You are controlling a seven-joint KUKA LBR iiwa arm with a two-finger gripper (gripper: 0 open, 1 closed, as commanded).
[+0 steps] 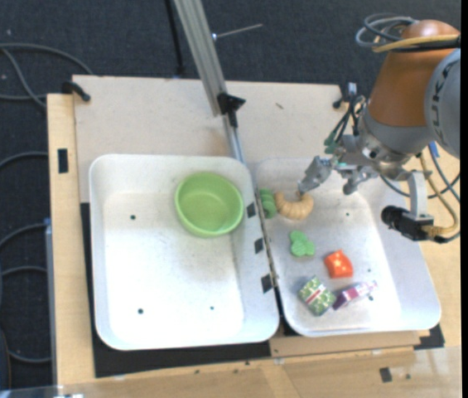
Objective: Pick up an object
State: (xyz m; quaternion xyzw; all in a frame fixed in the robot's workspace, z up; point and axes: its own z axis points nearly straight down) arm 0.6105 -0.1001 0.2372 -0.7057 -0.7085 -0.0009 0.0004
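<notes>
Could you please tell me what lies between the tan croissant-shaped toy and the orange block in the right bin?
In the camera view, a small green clover-shaped toy lies between the tan croissant-shaped toy and the orange block.

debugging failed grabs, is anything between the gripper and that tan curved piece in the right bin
Nothing visible: the gripper hangs just right of and above the tan curved piece. A small green piece sits on its far side.

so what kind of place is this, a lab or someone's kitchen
Most likely a robotics lab set up for grasping trials. A grey and orange arm reaches over two white bins, the right bin scattered with small toy-like objects and the left bin bearing a green bowl, with loose cables on dark floor.
</notes>
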